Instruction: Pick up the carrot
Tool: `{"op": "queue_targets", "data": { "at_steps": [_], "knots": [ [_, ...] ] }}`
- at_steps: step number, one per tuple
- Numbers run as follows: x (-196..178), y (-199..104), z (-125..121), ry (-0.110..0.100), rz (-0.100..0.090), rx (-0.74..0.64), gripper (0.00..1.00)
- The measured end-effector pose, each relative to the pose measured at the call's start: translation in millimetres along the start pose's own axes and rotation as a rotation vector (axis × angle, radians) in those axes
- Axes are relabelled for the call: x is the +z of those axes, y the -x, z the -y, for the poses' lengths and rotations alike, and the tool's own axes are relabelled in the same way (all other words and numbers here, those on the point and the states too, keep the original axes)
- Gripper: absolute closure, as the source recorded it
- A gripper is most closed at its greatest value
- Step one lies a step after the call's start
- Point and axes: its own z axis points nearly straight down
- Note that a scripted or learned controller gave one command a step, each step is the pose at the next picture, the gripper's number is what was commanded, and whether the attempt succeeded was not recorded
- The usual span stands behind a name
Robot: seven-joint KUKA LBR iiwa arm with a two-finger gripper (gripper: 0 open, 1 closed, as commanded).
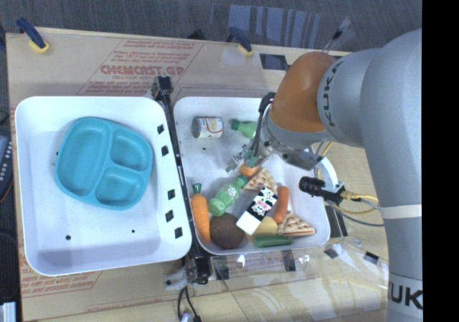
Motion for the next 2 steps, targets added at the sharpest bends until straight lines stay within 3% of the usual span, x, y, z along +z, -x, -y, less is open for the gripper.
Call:
{"op": "queue_targets", "data": {
  "at_steps": [1, 2],
  "knots": [
    [3.6, -58.1, 38.1, 0.0, -0.004, 0.544, 1.0],
    [3.4, -57.9, 38.1, 0.0, -0.004, 0.543, 0.0]
  ]
}}
